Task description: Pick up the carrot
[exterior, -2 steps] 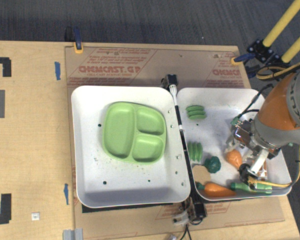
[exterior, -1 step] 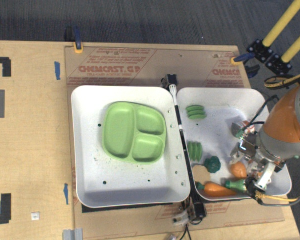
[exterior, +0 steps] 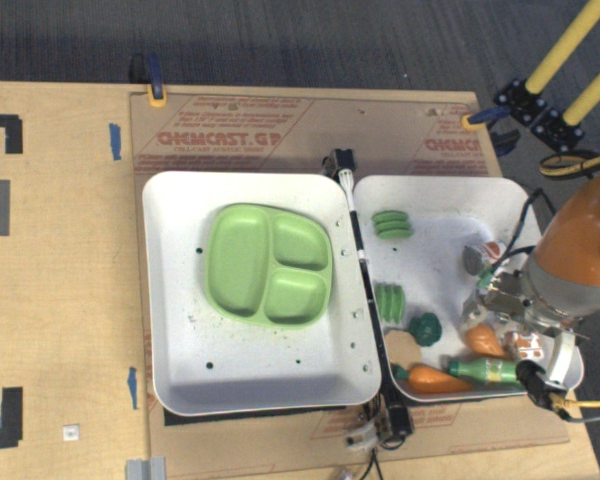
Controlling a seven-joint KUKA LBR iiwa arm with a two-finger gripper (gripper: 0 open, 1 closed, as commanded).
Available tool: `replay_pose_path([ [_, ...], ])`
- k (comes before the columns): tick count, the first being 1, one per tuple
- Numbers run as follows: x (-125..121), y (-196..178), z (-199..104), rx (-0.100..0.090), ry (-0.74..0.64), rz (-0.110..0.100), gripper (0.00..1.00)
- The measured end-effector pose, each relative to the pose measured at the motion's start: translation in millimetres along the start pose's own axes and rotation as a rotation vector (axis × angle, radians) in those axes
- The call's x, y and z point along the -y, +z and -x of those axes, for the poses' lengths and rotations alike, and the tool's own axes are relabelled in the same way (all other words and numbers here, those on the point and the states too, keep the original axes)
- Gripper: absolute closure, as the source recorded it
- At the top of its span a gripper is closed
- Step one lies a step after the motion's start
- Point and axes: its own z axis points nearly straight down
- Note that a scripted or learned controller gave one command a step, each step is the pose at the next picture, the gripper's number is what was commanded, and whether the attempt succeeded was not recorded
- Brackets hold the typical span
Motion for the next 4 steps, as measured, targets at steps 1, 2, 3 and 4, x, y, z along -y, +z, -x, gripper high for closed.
replay_pose_path([
  [1, -0.4, 2.0, -5.4, -0.006, -0.005, 0.003, 0.0],
  [2, 2.5, 1.4, -12.8, 0.015, -0.178, 0.022, 0.0],
  [3, 2.6, -9.1, -18.6, 0.003, -0.184, 0.018, 1.0],
  [4, 2.7, -9.0, -18.6, 0.003, -0.183, 0.017, 0.0],
])
